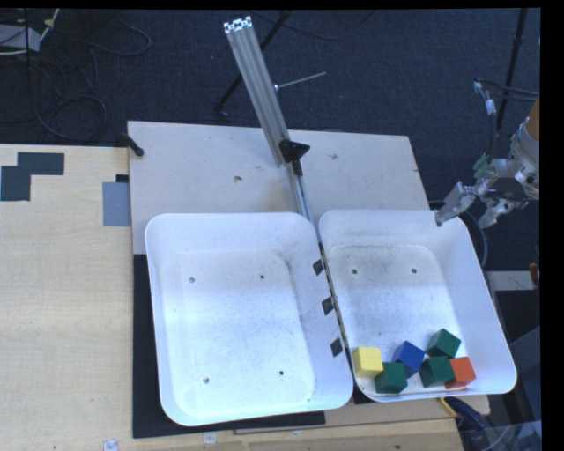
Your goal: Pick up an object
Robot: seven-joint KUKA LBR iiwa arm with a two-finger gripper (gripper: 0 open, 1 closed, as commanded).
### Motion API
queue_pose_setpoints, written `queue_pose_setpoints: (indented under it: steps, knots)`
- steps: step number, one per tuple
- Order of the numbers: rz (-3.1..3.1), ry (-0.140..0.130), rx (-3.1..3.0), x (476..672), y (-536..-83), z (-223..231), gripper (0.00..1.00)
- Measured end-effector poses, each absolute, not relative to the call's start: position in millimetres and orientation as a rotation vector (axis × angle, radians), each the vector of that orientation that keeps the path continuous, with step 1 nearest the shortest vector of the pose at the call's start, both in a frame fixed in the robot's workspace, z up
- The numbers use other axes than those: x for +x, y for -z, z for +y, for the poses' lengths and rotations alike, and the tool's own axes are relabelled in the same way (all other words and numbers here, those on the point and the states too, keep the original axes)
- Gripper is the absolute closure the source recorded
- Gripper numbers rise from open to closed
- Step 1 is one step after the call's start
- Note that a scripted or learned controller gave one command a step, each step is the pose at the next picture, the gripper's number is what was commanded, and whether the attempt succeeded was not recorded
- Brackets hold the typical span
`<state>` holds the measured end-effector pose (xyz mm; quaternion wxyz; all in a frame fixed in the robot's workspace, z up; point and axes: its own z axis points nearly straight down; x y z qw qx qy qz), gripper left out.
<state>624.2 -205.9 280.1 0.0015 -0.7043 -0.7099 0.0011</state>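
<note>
the end effector (458,204) is seen at the right edge, apparently spread and empty. the blocks (410,355) lie low in the right bin (388,238). reaching down is needed next.

Legible text, labels, brands, numbers, signs: none. Checked surfaces: white bins (238,231), coloured blocks (414,361) at lower right, worktop (62,264), aluminium rail (260,88) at upper centre. Rail tip carries a small black-and-white checker pattern (238,25), no characters.
</note>
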Motion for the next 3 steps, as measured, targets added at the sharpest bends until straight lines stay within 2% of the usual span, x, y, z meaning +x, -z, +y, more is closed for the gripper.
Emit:
queue_pose_setpoints:
  steps: [1,2,3]
  knots:
    - [-2.222,0.0,-2.215,607.4,-290,-151,0.0]
    - [-2.22,-0.003,-2.215,561.5,-290,-128,0.0]
    - [-2.21,-0.012,-2.218,505.6,-210,-147,0.0]
